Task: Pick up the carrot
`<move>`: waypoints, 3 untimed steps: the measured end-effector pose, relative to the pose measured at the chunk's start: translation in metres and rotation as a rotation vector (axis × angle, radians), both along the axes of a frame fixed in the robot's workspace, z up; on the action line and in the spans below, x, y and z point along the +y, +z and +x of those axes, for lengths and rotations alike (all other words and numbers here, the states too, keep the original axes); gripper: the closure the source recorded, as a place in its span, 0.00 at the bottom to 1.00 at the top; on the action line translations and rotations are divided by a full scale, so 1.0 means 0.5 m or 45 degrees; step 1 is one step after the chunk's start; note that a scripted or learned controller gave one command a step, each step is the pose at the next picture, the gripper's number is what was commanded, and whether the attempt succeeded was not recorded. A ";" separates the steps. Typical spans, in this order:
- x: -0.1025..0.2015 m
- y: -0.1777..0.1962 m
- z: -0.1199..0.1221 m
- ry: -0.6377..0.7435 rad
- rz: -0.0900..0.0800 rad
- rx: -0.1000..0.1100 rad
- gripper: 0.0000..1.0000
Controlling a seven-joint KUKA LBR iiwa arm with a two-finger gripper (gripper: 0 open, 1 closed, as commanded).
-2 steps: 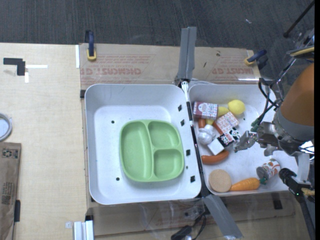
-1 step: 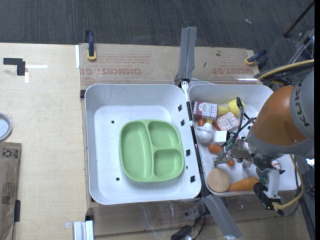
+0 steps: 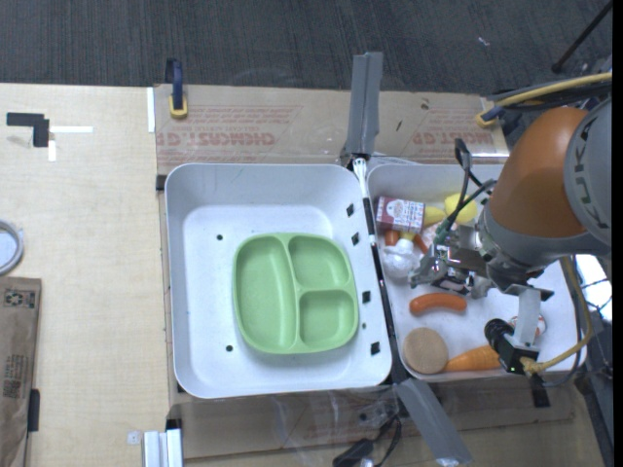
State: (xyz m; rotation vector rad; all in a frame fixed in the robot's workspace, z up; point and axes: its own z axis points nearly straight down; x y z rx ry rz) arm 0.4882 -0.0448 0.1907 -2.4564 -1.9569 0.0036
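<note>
The carrot (image 3: 471, 360) is an orange tapered piece lying near the front edge of the right bin (image 3: 421, 175). Its right end is covered by a black part of the arm's cabling (image 3: 503, 344). My gripper (image 3: 443, 271) hangs over the middle of the right bin, behind and to the left of the carrot and apart from it. It sits just above a red-orange sausage (image 3: 438, 304). The arm's orange band (image 3: 545, 178) rises behind it and hides the back right of the bin.
A round tan cookie (image 3: 424, 350) lies left of the carrot. A red and white carton (image 3: 400, 212), a yellow item (image 3: 458, 205) and a white lump (image 3: 397, 257) crowd the bin's back left. The left bin (image 3: 195, 261) holds a green divided plate (image 3: 295, 292).
</note>
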 end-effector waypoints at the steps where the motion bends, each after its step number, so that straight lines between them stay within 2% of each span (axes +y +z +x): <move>1: -0.148 -0.158 0.022 0.226 0.002 0.003 0.00; 2: -0.152 0.303 -0.019 -0.545 -0.004 0.000 0.00; 3: -0.062 0.013 -0.022 -0.376 -0.001 0.003 0.00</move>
